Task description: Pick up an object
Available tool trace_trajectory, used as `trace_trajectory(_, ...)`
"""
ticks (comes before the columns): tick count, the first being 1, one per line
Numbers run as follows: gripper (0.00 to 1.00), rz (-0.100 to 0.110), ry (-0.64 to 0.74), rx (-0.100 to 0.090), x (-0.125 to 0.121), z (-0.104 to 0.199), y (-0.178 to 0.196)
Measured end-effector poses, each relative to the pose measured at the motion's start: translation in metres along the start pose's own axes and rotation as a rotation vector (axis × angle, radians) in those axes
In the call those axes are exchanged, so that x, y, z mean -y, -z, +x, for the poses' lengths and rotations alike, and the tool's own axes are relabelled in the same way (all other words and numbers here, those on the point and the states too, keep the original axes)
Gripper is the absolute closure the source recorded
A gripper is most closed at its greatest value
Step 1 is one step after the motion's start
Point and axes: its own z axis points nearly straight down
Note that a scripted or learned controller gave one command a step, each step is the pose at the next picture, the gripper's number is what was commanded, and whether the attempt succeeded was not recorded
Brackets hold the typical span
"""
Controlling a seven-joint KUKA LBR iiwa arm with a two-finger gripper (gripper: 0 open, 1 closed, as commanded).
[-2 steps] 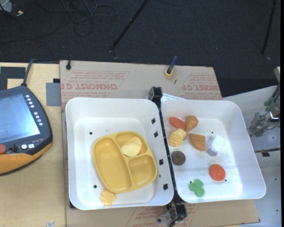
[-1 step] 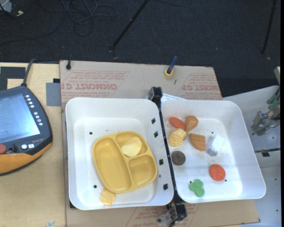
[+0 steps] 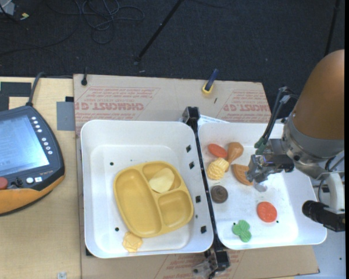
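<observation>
A: Far left, a teach pendant (image 3: 20,156) with a lit screen, lying on the bench. Next, the left bin (image 3: 93,156), holding a yellow divided tray (image 3: 134,205).

B: In the tray's upper compartment, a pale chip-shaped piece (image 3: 161,181). Just off the tray's near corner, a small yellow toy (image 3: 132,242) on the bin floor.

A: Across the divider, the right bin (image 3: 296,225). Near its left wall, a yellow corn-like toy (image 3: 218,169), a red piece (image 3: 217,150) above it, a dark brown disc (image 3: 219,194) below.

B: Further right, an orange drumstick-like toy (image 3: 235,151), then a brown croissant-like piece (image 3: 241,174) touching the gripper (image 3: 259,178). Nearer the front, a green toy (image 3: 241,231) and a red round one (image 3: 267,212).

A: Gripper low over the bin floor, just right of the brown piece. Open or closed? Cannot tell.
</observation>
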Motion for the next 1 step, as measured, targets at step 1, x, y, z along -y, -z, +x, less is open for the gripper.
trace_trajectory(1,1.0,-0.012,-0.003,0.001,-0.001,0.054,0.0636)
